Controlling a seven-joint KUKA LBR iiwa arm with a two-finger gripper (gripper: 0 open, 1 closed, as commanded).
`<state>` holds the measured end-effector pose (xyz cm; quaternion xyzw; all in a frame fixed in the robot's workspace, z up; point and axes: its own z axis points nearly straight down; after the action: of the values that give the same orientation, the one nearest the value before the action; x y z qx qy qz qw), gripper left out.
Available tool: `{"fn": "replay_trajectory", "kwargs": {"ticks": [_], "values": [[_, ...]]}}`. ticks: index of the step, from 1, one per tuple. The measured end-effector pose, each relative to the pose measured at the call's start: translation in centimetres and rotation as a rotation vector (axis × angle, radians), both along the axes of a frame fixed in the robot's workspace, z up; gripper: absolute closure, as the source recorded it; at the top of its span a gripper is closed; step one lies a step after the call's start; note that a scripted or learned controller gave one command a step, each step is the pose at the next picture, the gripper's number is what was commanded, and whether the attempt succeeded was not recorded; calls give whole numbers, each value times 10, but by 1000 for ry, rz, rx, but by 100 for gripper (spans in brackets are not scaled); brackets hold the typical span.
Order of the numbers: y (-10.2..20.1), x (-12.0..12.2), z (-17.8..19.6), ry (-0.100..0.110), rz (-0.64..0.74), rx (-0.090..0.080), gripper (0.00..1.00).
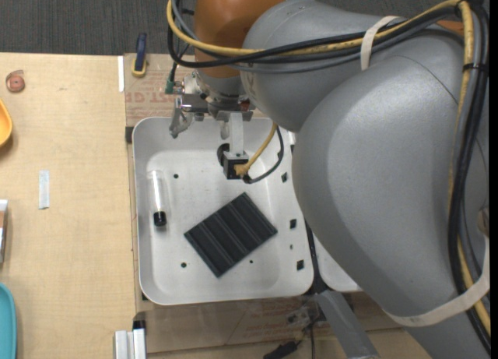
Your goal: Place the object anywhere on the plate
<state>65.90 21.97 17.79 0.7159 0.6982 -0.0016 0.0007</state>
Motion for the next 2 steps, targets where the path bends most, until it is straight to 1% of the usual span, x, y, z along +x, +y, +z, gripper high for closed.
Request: {"fn": "replay_trajectory", "kwargs": {"ticks": [1, 2], "values": [[5, -1, -81, 1, -304, -1, 0], [7, -18, -88, 2, -575, -2, 0]]}}
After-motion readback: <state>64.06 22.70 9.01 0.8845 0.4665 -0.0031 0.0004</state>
